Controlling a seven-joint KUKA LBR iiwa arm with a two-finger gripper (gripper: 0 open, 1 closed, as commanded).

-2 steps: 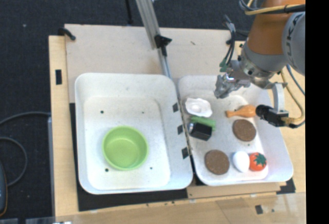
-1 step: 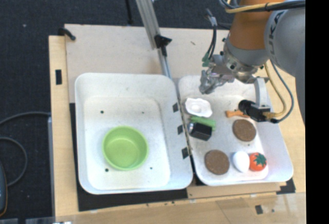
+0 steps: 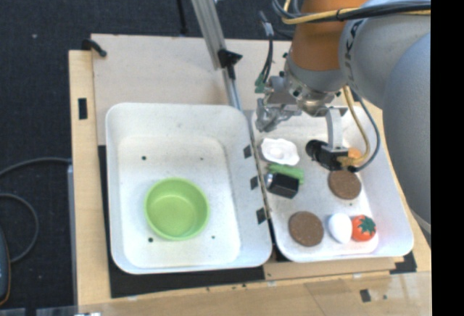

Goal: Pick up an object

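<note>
Several objects are seen in the right bin (image 3: 391, 224): white lump (image 3: 280, 151) near its left wall, two cork discs (image 3: 306, 228), tomato (image 3: 363, 228) at front edge. Gripper (image 3: 270, 115) is hung over the rear-left corner; grip state cannot be determined. Green bowl (image 3: 176, 209) is seated in left bin (image 3: 130, 126).

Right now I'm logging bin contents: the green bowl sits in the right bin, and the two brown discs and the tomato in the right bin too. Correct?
Not quite. The camera view shows the green bowl in the left bin. The two brown discs and the tomato are in the right bin, as you said.
</note>
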